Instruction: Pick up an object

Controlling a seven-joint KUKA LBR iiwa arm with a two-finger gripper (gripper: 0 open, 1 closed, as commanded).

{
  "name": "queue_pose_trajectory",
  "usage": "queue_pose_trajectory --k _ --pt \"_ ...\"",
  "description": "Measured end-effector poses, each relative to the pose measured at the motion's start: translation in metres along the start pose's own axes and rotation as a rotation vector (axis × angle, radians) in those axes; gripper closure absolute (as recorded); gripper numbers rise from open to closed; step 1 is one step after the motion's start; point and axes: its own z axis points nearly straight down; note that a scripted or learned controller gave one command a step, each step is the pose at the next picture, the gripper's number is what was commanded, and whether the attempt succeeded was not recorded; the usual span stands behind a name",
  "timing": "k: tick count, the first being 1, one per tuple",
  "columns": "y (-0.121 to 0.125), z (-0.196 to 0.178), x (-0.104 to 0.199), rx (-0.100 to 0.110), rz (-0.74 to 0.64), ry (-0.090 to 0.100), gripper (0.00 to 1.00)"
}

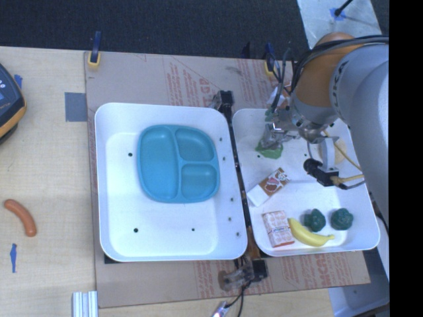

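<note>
Two shallow white bins are set side by side on the tabletop [46,177]. In the left bin [112,177] a blue divided plate [178,162] is laid flat. In the right bin [357,240] several small things are scattered: a banana [309,235] near the front rim, two dark green lumps [314,220] [342,218] just behind it, a red-and-white packet [277,228] beside the banana, and a brown-and-white packet [271,183] nearer the middle. A toy sausage [21,217] is left on the bare wood well outside both bins.

The gripper [273,139] is brought down at the back of the right bin, directly over a small green object [269,152] that is seen just below its tip. Whether the gripper is spread or closed cannot be told, since the tip is blurred and hidden by the wrist hardware, and no object can be said to be held.

The green object is judged the likely target. It could be missed if the gripper is closed slightly off centre, because the piece is small and low; it might be pushed aside or squeezed out instead of caught. Being near the bin's back wall and dividing rim, the gripper could also be fouled against them.
</note>
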Motion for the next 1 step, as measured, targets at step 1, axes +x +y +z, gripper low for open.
queue_pose_trajectory --k 1 --pt "0.0048 -0.0004 -0.1050 0.000 0.002 -0.001 0.00"
